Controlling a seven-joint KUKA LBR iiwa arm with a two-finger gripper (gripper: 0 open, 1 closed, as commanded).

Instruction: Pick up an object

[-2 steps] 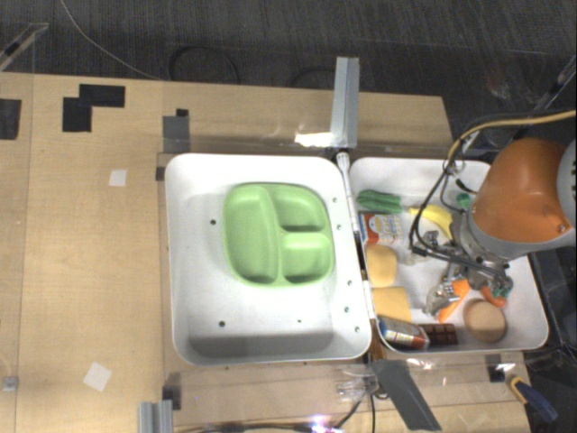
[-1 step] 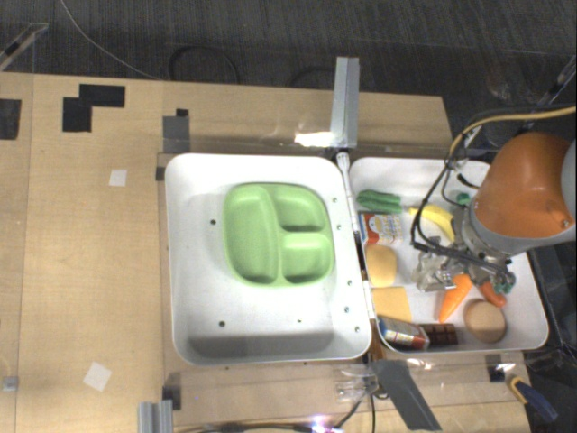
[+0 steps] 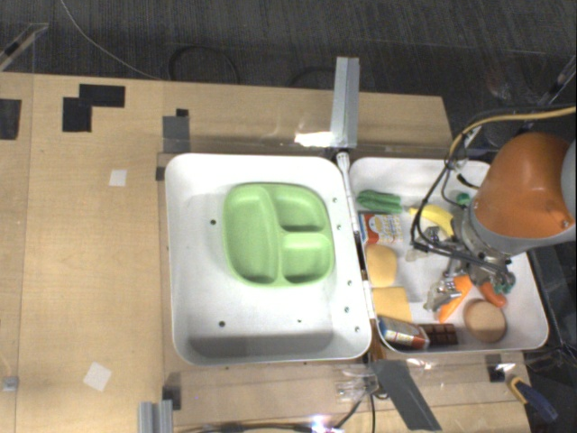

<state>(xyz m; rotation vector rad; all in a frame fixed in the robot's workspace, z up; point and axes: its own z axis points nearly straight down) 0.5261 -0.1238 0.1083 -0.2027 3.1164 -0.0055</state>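
The right bin (image 3: 532, 332) holds several small items. My gripper (image 3: 446, 291) hangs low over its front right part, under the orange band of the arm (image 3: 527, 183). It sits right at an orange carrot-like piece (image 3: 449, 310); whether it touches that piece is unclear. A tan round item (image 3: 485, 321) lies just to the gripper's right. To the left lie a yellow wedge (image 3: 391, 301) and a pale yellow block (image 3: 382, 263).
The left bin (image 3: 194, 314) holds a green divided plate (image 3: 275, 233). Also in the right bin are a green item (image 3: 379, 200), a white packet (image 3: 386, 230), a yellow piece (image 3: 436, 216), a brown bar (image 3: 442, 336) and a red can (image 3: 403, 334). Cables loop beside the arm.
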